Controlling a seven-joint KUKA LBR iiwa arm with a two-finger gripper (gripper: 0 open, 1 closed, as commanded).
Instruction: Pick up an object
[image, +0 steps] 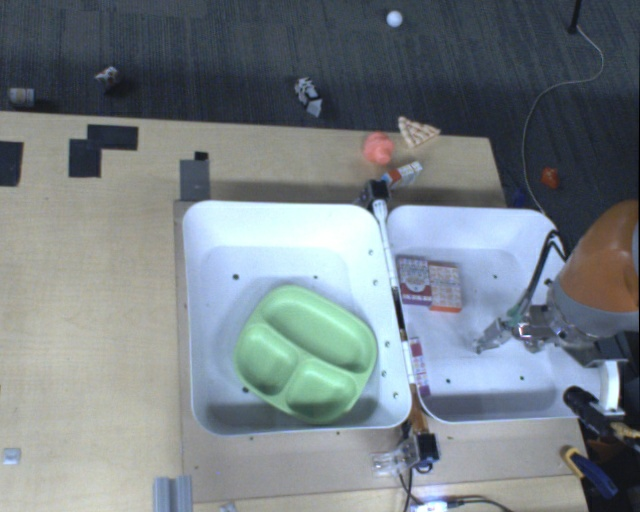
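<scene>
Looking at the gripper (492, 340) low in the right bin (520, 225), we cannot tell its finger state, too small | one flat printed card (430, 283) lies apart, up-left of it | one smooth green tray (305, 351), three hollows, sits in the left bin (270, 222) | arm cut off at right

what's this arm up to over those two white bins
A grey KUKA arm reaches in from the right, its gripper low inside the right bin. Nothing is visibly between its jaws. A small printed card lies flat in that bin, up and to the left of the gripper and apart from it. A green divided tray sits tilted in the left bin, untouched. So no pickup has happened at this moment.
</scene>
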